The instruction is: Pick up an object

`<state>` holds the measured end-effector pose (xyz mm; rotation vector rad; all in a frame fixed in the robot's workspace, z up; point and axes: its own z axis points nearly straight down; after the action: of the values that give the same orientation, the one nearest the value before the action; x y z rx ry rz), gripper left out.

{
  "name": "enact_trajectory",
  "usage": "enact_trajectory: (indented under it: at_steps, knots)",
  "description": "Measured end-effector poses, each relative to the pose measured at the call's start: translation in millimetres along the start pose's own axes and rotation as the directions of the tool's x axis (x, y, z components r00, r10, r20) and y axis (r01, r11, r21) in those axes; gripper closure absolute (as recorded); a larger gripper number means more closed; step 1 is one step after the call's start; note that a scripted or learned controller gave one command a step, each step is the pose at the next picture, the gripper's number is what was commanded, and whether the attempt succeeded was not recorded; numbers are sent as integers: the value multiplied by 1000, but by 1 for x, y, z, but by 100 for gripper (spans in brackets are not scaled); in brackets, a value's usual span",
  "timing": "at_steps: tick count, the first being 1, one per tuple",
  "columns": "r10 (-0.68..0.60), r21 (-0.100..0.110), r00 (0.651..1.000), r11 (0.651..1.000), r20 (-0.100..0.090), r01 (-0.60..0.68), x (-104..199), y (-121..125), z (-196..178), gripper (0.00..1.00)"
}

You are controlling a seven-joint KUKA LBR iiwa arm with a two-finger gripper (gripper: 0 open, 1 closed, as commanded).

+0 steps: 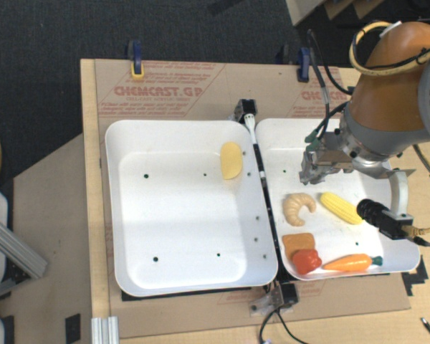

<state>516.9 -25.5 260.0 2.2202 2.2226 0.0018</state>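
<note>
Your gripper hovers over the right bin; you cannot tell its state. The croissant lies at its seven o'clock, the corn at five, probably the nearest targets for a descent.

The gripper hangs over the right bin above a croissant, corn cob, tomato and carrot; a yellow piece lies in the left bin.

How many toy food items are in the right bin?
5: a croissant and a corn cob near the middle, then a brown slice, a tomato and a carrot at the near edge. The arm may hide more.
</note>
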Motion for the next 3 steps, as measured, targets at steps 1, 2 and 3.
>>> enact_trajectory:
  at_steps: [1, 2, 3]
  knots:
    - [-6, -16, 1000, 1000, -1, 6, 43, 34, -114, 100]
    - [-3, -5, 1000, 1000, -1, 3, 63, -10, -143, 100]
    - [-1, -5, 1000, 1000, 0, 1, 74, -35, -165, 100]
